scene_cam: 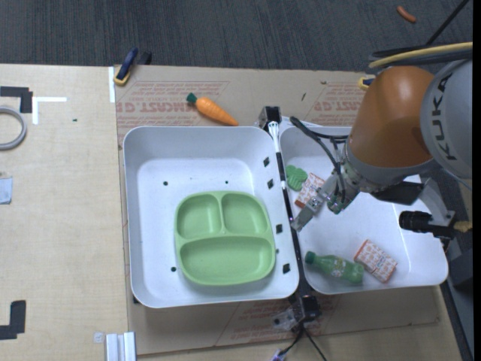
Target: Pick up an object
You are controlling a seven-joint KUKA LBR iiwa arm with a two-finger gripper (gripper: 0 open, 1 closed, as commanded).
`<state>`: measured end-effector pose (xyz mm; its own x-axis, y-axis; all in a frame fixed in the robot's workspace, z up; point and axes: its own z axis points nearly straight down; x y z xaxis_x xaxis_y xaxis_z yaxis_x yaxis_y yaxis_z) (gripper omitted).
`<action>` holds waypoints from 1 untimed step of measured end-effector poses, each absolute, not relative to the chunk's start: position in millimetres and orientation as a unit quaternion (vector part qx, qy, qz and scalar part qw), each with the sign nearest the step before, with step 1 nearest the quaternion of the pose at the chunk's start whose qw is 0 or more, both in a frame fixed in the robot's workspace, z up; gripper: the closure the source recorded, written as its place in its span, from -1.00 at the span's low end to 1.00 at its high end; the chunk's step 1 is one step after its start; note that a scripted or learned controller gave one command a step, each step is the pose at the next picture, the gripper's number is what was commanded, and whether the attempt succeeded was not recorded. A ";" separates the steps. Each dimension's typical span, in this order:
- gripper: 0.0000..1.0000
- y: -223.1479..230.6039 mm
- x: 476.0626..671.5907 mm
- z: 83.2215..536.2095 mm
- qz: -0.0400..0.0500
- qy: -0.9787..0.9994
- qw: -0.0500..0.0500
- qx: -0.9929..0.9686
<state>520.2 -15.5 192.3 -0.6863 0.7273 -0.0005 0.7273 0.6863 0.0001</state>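
The claw (314,207) is hanging low over the left part of the right bin (421,273), close to the wall it shares with the left bin (143,224). Its grey tips are pointing down and toward the left bin; whether they are spread or pressed together, I cannot tell from this angle, and nothing is showing between them.

Camera view, the one view available:

- A red-and-white packet (309,187) is lying just beside the claw, on its far side, partly under the wrist. A small green item (296,177) is sitting just beyond that, against the dividing wall.
- A green bottle (336,268) is lying on its side near the front edge of the right bin, nearer the viewer than the claw. Its long axis is running roughly left-right across the bin, cap end toward the dividing wall.
- A second red-and-white packet (375,261) is resting just right of the bottle, tilted.
- The left bin is holding a green divided plate (224,238), flat, well apart from the claw.
- A toy carrot (212,109) is lying on the counter (60,224) behind the bins, out of play.

Judgement: the nearest candidate is the first packet, almost under the claw. The grasp looks not yet made. The bottle would need a move toward the front wall, with the jaws set across its long axis.
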 end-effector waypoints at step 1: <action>-1.00 1.0 569.1 192.3 0.000 0.932 0.001 0.362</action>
